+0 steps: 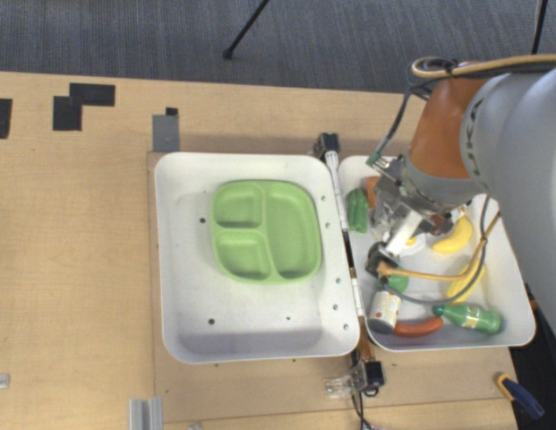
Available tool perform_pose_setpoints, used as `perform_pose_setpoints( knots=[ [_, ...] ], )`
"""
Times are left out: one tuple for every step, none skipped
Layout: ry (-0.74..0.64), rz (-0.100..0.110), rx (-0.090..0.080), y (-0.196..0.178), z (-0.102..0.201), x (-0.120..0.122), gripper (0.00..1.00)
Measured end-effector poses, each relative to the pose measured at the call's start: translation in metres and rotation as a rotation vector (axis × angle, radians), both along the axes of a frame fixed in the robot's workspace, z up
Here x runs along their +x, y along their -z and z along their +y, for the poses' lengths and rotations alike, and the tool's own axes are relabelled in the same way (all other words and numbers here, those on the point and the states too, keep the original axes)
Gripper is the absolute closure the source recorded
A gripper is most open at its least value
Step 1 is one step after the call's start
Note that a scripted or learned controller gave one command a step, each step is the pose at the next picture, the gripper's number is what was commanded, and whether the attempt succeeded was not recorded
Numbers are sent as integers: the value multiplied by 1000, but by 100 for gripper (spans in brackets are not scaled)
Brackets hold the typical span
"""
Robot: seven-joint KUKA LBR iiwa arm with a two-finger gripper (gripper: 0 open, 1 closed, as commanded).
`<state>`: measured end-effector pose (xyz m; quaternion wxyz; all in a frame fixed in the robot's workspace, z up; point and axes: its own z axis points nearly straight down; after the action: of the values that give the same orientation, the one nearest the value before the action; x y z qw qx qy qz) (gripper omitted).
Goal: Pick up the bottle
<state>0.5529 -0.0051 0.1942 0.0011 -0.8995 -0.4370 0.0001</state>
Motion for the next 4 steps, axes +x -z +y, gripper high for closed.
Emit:
perform_pose_setpoints(
  knots=[
    [-197,0,0,10,61,-36,100],
    [-357,-2,-1,-25,131,-66,100],
    [-345,-2,0,-34,182,-66,100],
    [-498,-2,-1,-50,230,-66,100]
  ],
)
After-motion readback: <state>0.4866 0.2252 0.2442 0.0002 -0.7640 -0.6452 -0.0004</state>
